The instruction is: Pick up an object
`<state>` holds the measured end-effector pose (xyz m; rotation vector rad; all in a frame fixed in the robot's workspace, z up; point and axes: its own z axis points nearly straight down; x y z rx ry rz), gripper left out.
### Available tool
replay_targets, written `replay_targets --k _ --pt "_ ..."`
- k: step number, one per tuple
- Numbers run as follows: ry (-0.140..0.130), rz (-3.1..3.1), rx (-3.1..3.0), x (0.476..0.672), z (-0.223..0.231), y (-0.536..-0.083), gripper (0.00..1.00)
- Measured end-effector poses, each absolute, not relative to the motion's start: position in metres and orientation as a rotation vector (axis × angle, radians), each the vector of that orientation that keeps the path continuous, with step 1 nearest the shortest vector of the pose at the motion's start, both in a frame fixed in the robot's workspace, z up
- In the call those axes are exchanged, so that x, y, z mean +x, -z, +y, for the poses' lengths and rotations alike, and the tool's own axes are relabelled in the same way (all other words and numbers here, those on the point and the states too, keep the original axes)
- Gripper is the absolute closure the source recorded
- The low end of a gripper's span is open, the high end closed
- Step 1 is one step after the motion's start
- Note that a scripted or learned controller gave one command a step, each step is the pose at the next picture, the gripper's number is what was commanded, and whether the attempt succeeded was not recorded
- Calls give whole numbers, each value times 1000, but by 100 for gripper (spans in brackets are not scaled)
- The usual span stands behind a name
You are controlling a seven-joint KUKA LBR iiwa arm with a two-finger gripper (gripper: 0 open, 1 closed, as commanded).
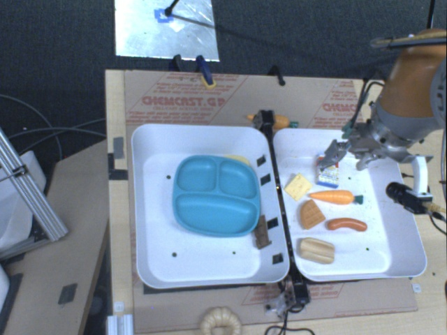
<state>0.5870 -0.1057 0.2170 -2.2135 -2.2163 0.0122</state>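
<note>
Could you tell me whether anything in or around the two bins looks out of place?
Mostly tidy. One brown piece lies against the left bin's right wall beside the blue tray, away from the other food items in the right bin.

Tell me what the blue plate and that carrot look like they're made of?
The blue plate looks like moulded plastic: one even colour, smooth rounded dividers, a soft matte sheen. The carrot seems a plastic toy too, being uniformly orange and smooth with a stubby green tip, though rubber can't be ruled out.

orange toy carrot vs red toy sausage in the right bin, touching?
Apart. The camera view shows a strip of bare white bin floor between the orange toy carrot and the red toy sausage below it.
</note>
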Motion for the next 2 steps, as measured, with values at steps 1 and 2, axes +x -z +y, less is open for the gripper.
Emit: replay_targets --k 1,2 --pt "1 -2226 -2218 589 -105 -225 0" --pt "-2 -2222 -2218 585 -101 -181 0"
